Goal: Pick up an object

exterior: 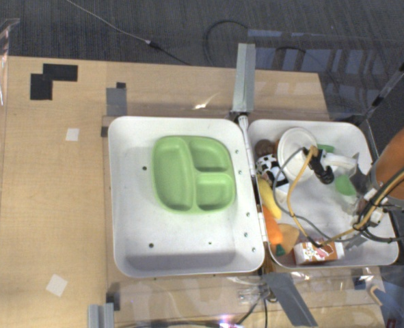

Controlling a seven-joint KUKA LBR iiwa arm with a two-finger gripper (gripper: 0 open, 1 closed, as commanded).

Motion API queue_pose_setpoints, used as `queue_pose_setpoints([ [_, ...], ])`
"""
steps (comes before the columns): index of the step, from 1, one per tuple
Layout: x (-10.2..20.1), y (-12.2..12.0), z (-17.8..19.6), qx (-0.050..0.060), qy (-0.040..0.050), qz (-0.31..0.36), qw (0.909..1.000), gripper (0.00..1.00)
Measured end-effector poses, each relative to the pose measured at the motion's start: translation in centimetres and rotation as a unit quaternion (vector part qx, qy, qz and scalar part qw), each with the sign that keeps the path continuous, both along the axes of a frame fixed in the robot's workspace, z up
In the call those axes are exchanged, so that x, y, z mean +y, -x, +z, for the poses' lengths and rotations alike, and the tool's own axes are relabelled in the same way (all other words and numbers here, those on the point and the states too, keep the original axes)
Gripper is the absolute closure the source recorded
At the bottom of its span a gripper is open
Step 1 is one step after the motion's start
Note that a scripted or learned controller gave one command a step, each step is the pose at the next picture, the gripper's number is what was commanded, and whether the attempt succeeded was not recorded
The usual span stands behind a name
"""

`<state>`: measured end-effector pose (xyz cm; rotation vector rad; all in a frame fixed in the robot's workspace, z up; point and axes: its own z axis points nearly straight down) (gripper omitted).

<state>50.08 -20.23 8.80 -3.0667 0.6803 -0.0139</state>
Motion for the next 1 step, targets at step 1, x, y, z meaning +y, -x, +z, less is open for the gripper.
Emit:
queue_pose_setpoints([
  [1,-0.19,-5.72,-0.13,0.002,0.0002,0.112,0.9937,0.0],
])
